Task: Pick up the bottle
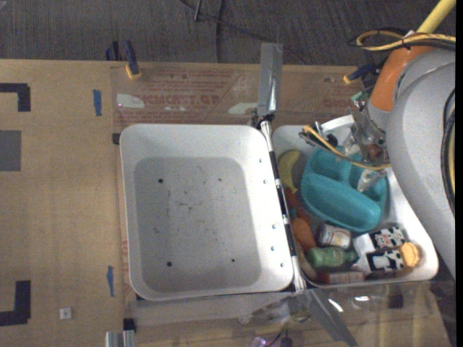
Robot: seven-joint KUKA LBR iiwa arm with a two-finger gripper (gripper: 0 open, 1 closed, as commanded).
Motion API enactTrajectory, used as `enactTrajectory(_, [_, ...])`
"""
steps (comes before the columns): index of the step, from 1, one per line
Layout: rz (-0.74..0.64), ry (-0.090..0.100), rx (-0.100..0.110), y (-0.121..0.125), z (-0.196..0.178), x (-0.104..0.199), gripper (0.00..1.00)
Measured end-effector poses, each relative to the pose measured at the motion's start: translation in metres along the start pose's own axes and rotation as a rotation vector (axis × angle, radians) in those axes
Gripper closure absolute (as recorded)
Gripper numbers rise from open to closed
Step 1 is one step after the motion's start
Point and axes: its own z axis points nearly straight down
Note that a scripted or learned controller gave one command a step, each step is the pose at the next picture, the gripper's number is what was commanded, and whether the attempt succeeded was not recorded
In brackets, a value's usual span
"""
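Bottle: green, lying on its side near the front edge of the right bin. Just behind it, a small can; to its left, an orange item. To its right, a black-and-white cow-patterned box, touching or nearly so. Further back from the bottle, a large teal dish and a yellow-green piece. Gripper sits over the teal dish, well apart from the bottle; whether it is open or closed cannot be told. Left of all this, the left bin.
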Motion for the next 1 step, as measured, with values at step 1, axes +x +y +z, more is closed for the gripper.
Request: enactTrajectory(1, [-0.005, 0.007, -0.007, -0.0012, -0.0092, 0.0022, 1.00])
